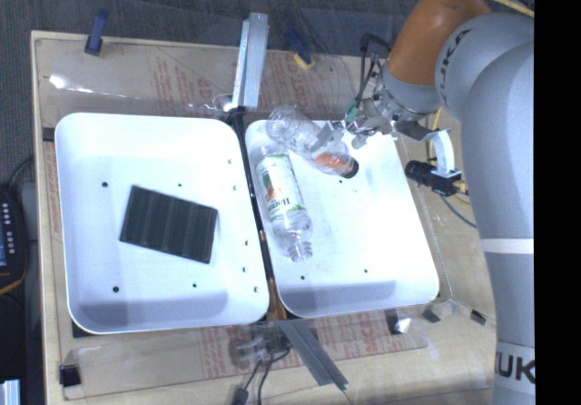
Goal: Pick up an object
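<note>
1. The arm leans in over the right bin, and its gripper hangs at that bin's far right corner, just above the rim.
2. I cannot tell from here whether the fingers are spread or closed; the wrist hardware and cables blur together at that spot.
3. Two things lie in the right bin: a crumpled clear bottle with an orange-brown cap end, in the far part and just beside the gripper, and a labelled clear bottle along the near-left wall, pointing down the bin.
4. The left bin holds only a dark flat panel, well away from the arm.
5. The crumpled bottle looks like the likely target, being nearest. Nothing sits visibly between the fingers, so I judge the pick not yet made.
6. To do it well, the gripper should descend across the bottle's narrow width, not along its length.
7. Thin crushed plastic may flex or skid, so a grip near the stiffer cap end seems safer.
8. The bin's rim is close; staying inside it avoids a knock.
</note>
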You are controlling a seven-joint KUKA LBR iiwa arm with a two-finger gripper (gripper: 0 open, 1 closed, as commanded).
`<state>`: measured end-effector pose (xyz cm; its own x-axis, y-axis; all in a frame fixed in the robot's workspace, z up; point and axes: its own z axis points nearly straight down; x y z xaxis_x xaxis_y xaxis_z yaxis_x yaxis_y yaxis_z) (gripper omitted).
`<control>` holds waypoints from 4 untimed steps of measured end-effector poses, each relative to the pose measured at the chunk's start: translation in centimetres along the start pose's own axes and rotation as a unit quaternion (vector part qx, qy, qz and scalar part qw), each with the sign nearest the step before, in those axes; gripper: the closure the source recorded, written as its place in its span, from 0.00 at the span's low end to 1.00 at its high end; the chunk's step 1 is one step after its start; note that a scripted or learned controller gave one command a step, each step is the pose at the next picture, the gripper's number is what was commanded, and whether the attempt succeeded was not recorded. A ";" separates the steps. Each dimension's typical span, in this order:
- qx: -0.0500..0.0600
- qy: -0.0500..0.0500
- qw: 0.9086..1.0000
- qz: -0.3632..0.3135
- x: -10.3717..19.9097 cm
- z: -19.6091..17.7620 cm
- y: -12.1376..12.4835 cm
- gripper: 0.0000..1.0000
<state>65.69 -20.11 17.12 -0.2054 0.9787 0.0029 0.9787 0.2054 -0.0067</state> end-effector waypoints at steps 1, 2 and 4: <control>0.005 -0.001 1.000 0.026 -0.9 4.0 -0.2 0.00; 0.006 -0.002 1.000 0.023 -1.0 2.7 -0.1 1.00; 0.002 0.000 0.998 0.065 9.5 -1.7 2.0 1.00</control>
<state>65.66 -10.41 18.80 -0.0761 0.9971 0.0020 0.9970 0.0761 -0.0106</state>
